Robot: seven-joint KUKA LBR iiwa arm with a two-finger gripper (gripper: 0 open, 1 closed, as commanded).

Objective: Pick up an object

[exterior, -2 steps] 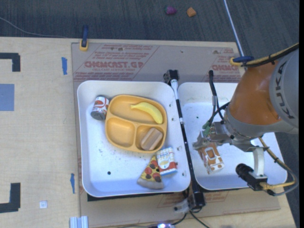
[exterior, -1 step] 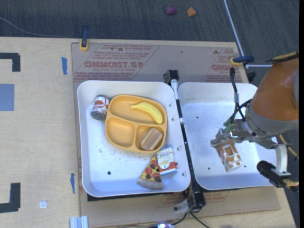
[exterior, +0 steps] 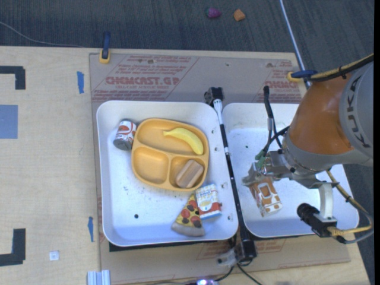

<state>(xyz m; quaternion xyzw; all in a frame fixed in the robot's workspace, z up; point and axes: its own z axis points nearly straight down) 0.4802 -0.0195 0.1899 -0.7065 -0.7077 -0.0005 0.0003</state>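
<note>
My gripper (exterior: 261, 172) hangs over the left part of the right bin (exterior: 341, 230). Directly below and in front of it is a small orange and white carton (exterior: 267, 198), tilted, with its top end touching or tucked under the gripper. Whether the carton rests on the bin floor or is lifted off it is unclear. The arm's orange band and grey wrist hide the middle of the right bin.
The left bin (exterior: 113, 218) holds a yellow divided plate (exterior: 148, 162) with a banana (exterior: 185, 138) and a brown bun (exterior: 189, 173). A can (exterior: 124, 134) lies to the plate's left. A pizza slice (exterior: 189, 217) and a small juice carton (exterior: 208, 200) lie at the front.
</note>
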